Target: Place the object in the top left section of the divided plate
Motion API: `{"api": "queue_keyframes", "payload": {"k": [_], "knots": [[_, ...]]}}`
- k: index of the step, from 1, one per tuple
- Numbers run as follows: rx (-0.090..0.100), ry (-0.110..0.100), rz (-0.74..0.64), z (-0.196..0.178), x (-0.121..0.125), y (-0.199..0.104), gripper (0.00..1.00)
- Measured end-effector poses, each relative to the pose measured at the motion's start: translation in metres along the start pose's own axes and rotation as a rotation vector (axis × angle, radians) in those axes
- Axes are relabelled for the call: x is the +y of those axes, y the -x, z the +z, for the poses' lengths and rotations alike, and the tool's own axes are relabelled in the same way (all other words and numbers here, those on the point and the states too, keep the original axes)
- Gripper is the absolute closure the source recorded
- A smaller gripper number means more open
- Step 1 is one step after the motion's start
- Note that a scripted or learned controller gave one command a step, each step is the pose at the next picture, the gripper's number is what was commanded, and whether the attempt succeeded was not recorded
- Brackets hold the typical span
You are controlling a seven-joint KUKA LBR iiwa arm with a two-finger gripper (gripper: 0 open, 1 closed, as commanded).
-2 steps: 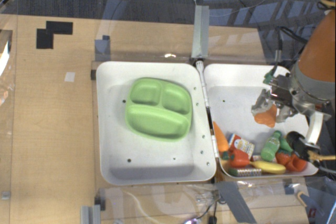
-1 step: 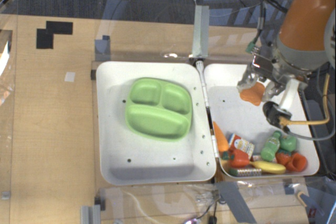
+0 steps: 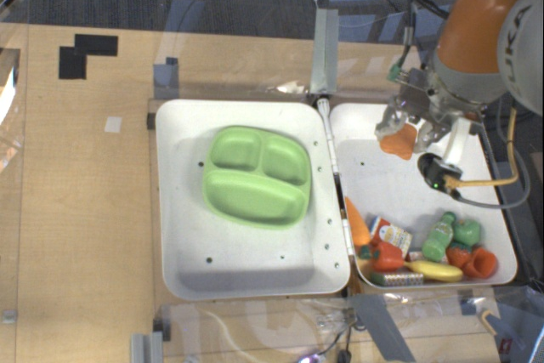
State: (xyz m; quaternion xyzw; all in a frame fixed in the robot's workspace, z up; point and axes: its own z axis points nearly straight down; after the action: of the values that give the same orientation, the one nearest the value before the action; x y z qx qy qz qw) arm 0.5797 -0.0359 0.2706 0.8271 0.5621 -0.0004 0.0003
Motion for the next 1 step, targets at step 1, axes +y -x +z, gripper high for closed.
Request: {"api": "queue_keyframes", "payload": {"k": [1], "knots": [[0.001, 0.001, 0.061, -0.0393, -0.0335, 0.027, 1.0]]}}
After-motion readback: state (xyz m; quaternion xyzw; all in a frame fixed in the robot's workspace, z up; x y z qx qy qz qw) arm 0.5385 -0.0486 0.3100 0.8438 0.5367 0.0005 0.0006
